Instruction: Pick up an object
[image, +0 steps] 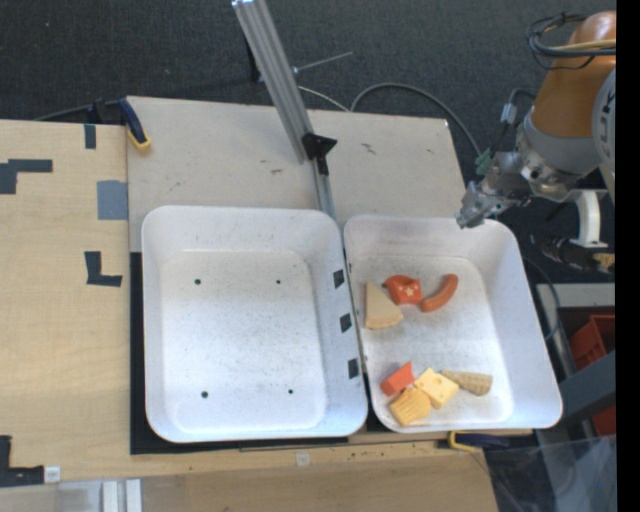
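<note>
The right bin (520, 290) holds several toy food pieces. A tan wedge (380, 308), a red piece (404, 289) and an orange sausage (440, 292) lie near its middle. A small orange-red block (397, 378), a yellow cube (436, 386), a waffle-like square (410, 405) and a tan cone (470, 381) sit near its front. My gripper (472, 213) hangs over the bin's far right corner, apart from all of them, with nothing seen between its fingers.
The left bin (160, 300) lies beside the right one. A slanted metal pole (285, 85) rises behind the bins. A blue and yellow clamp (133, 125) sits at the board's far left corner. Cables trail behind the right bin.
</note>
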